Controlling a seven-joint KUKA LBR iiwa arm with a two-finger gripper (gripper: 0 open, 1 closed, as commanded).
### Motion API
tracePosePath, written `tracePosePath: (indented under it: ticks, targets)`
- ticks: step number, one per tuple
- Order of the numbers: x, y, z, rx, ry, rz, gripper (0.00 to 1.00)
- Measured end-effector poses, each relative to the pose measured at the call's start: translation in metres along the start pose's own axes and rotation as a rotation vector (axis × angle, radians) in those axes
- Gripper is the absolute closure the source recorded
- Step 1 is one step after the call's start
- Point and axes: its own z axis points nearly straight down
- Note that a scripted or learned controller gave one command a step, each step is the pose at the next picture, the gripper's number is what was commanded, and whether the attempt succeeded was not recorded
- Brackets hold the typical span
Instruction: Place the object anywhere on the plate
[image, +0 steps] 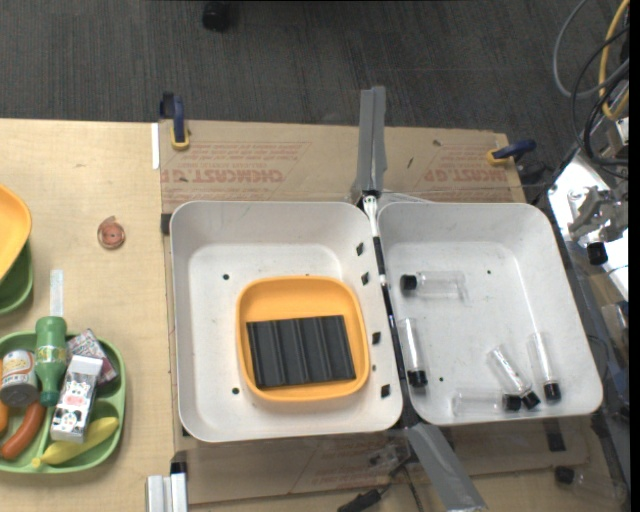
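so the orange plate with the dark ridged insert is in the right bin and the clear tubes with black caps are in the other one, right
Not quite: the bins are swapped. The camera view shows the orange plate with its dark ridged insert in the left bin, and the clear tubes with black caps lying in the right bin.

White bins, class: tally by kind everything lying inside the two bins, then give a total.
Clear plastic tubes with black caps: 5
Orange square plastic plate: 1
Dark grey ridged rectangular block: 1
Total: 7
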Motion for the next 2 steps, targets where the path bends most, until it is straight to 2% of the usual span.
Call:
tracePosePath:
  ticks: [1, 2]
  targets:
    - [0.053, -0.094, -0.007, 0.003, -0.001, -0.121, 1.0]
    - [0.052, -0.055, -0.052, 0.003, 0.0, -0.317, 1.0]
